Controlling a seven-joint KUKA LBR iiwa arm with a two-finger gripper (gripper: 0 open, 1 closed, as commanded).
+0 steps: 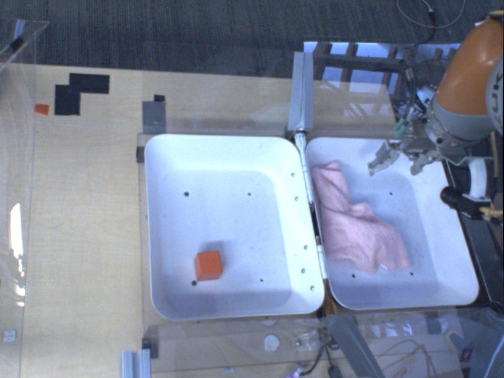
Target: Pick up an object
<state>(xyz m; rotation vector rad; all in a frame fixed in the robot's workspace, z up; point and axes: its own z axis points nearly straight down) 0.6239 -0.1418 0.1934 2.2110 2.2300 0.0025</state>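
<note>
The jaws [402, 161] hang spread with nothing between them over the upper part of the right bin [441, 290], above and to the right of the crumpled pink cloth [358, 231] lying along that bin's left side. The arm [472, 85] is cut off at the frame's right edge. A small orange block [209, 265] sits in the left bin [228, 160], well apart from the cloth.
</note>
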